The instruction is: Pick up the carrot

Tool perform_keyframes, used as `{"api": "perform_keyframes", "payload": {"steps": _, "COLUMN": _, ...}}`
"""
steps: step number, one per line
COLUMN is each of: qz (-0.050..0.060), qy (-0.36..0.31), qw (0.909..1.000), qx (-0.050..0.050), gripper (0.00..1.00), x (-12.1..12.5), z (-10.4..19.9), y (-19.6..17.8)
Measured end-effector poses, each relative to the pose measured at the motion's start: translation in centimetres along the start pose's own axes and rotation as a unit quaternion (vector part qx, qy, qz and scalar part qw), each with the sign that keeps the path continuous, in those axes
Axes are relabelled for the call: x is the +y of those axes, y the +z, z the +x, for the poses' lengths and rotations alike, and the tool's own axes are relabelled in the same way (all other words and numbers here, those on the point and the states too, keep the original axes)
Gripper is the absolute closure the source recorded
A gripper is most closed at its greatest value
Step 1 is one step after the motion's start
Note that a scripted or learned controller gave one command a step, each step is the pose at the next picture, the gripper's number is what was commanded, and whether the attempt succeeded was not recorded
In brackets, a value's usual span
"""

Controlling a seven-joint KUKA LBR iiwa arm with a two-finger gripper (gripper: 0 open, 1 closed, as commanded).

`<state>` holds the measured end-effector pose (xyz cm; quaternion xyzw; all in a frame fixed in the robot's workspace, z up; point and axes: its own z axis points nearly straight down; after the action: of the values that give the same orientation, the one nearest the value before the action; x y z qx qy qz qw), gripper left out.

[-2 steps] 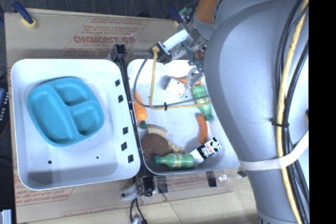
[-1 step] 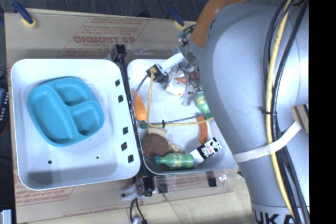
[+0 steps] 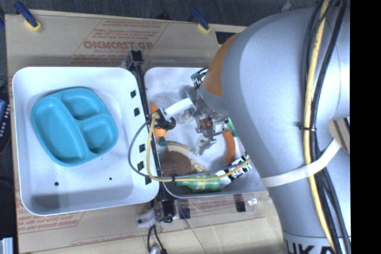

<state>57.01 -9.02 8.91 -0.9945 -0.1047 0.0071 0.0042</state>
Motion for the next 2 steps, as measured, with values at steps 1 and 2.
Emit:
{"api": "perform_keyframes", "payload": {"steps": 1, "qz": -0.001, "qy": -0.001, "qw": 1.0000, "qx": 0.004, "gripper": 0.00, "x": 1.56, "z": 5.87, "y": -0.40}}
{"api": "perform_keyframes", "payload": {"steps": 2, "qz": 0.003, "qy": -0.007, "qw": 1.0000, "qx": 0.000, "gripper": 1.00, "x": 1.27, "z": 5.90, "y": -1.37}}
